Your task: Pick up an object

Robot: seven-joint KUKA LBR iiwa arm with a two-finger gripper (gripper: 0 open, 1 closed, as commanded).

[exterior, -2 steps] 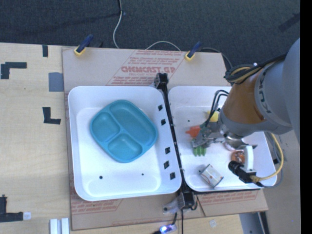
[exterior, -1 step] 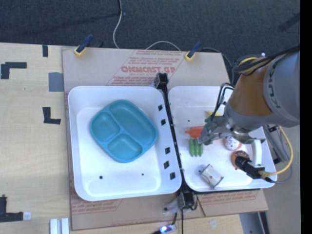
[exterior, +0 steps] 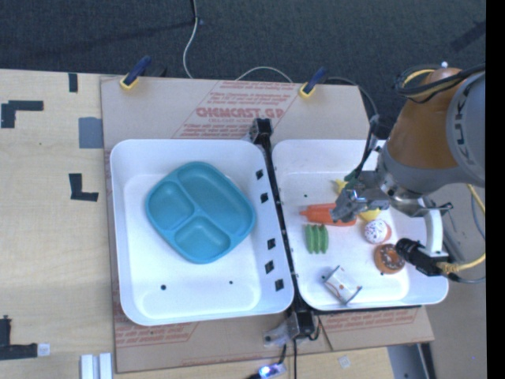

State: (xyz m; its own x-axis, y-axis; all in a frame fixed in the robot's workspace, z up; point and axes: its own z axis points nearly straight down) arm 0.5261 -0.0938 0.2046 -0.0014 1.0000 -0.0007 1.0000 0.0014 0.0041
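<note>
Orange plastic carrot point(exterior: 319, 212) lies in the right white bin point(exterior: 410, 294); gripper point(exterior: 346, 209) sits at its right end, opening impossible to tell. Reaching step; closing and lifting seems next.

arm point(exterior: 430, 133) reaching in from the right over the right bin point(exterior: 312, 158) | gripper point(exterior: 347, 209) hanging at the orange carrot point(exterior: 319, 213) | green piece point(exterior: 316, 238), white ball point(exterior: 376, 230), brown disc point(exterior: 387, 258), metal clip point(exterior: 341, 283) lying nearby | blue divided plate point(exterior: 200, 211) sitting in left bin point(exterior: 130, 160)
</note>
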